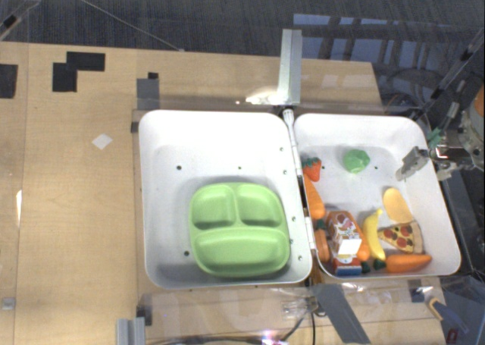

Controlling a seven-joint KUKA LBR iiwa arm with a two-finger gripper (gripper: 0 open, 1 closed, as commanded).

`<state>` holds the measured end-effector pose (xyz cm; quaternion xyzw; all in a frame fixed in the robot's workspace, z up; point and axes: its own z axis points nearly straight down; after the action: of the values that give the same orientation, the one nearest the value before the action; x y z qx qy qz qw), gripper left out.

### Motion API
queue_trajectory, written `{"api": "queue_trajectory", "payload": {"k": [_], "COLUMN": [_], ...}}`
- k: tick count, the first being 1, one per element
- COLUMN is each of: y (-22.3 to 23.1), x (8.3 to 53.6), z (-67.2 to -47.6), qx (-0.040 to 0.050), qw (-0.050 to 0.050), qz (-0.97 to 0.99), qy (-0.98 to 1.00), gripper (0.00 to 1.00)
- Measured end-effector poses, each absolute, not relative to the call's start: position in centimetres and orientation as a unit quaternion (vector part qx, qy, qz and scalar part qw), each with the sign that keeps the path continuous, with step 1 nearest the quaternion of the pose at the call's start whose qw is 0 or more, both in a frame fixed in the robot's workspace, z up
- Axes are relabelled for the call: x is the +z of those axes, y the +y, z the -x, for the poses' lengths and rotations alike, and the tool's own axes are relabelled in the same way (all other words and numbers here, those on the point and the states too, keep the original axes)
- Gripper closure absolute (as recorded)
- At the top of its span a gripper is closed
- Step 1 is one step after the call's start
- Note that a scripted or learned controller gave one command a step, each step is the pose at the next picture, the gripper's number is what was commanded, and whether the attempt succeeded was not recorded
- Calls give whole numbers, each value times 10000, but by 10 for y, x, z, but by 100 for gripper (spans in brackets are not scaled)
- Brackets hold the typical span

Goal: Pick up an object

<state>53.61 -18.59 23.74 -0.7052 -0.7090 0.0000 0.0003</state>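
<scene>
While the gripper [415,161] hangs empty at the right bin's [333,133] right rim, finger spread unclear, descend squarely over the isolated green toy [355,160] at upper centre, clear of clutter

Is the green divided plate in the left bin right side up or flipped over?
Right side up. The green divided plate shows its three hollow compartments facing the camera, and it lies flat on the left bin floor.
</scene>
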Motion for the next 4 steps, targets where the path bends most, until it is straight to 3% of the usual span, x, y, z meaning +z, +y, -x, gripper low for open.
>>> {"api": "queue_trajectory", "payload": {"k": [2,3,4], "y": [-160,-152,-151], "x": [121,94,103], "z": [-649,-641,-643], "qx": [-6,-14,-18], "qw": [-5,-15,-22], "qz": [7120,7110,7088], "qy": [-7022,-7032,-7054], "gripper": [0,0,100]}}
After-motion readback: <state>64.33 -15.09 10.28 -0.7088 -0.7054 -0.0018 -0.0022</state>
